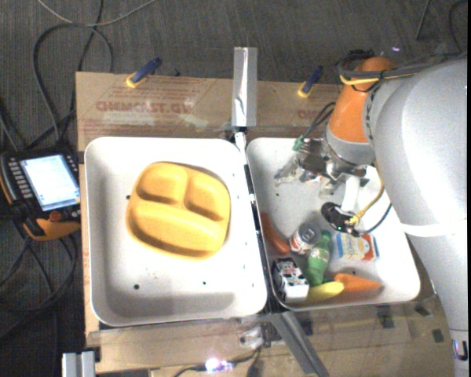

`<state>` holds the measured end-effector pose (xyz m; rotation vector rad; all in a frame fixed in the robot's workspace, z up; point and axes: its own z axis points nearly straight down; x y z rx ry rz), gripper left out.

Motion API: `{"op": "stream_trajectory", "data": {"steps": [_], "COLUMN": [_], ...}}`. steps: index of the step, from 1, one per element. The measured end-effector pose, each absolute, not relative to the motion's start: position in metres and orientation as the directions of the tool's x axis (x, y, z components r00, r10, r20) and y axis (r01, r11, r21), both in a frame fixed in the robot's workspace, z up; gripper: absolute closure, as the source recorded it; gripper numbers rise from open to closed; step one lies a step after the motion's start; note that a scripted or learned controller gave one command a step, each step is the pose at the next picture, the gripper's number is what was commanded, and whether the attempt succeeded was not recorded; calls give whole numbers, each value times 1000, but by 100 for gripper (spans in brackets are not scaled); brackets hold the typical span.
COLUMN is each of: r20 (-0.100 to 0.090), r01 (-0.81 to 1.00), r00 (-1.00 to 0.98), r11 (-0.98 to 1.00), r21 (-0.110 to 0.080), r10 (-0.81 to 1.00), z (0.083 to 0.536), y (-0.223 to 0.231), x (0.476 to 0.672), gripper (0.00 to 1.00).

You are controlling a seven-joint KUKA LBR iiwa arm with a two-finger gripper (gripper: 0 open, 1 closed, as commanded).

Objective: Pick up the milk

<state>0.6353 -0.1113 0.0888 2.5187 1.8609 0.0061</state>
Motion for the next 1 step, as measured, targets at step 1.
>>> {"op": "stream_trajectory", "data": {"steps": [1], "r20": [-2], "r01": [982], "r00": [189], "r11": [-189], "r21": [9], "r10": [982], "z": [89], "y": [-130], "x": [551], "gripper": [0]}}
